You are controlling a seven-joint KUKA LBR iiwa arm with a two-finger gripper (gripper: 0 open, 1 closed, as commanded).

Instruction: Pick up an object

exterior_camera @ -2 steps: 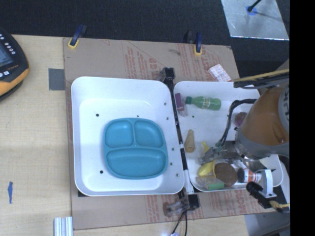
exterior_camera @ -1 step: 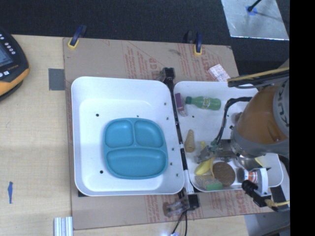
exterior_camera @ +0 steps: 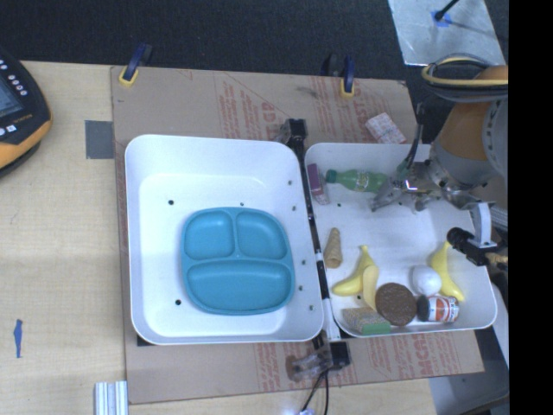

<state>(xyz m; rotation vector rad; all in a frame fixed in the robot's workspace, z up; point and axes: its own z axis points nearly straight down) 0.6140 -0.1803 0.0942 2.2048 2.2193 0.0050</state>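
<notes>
Cardboard sheeting clamped over a pale wooden bench [exterior_camera: 60,249] carries two shallow white bins, and the claw [exterior_camera: 406,190] hangs over the far part of the right bin [exterior_camera: 380,240]; whether it is open or closed I cannot tell, for its metal parts blur together and nothing can be seen gripped in it. Well to the claw's left, the left bin [exterior_camera: 147,232] holds a blue divided plate [exterior_camera: 238,260], broad, stiff and shallow, a poor thing to pinch except by its rim. Just to the claw's left lies a green bottle [exterior_camera: 359,180] on its side, probably light, smooth and liable to roll; the best hold would be across its body. Nearer the camera than the claw lie a yellow banana [exterior_camera: 361,277] and, off to the right, a second banana [exterior_camera: 445,271], likely light toy fruit, curved, best taken across the middle. Closer still to the camera sit a brown disc [exterior_camera: 397,303], flat and hard to get under, a small can [exterior_camera: 438,309] on its side, and a white ball [exterior_camera: 424,279], apt to slip away. A tan cone [exterior_camera: 333,246] lies to the left, near the wall.
</notes>
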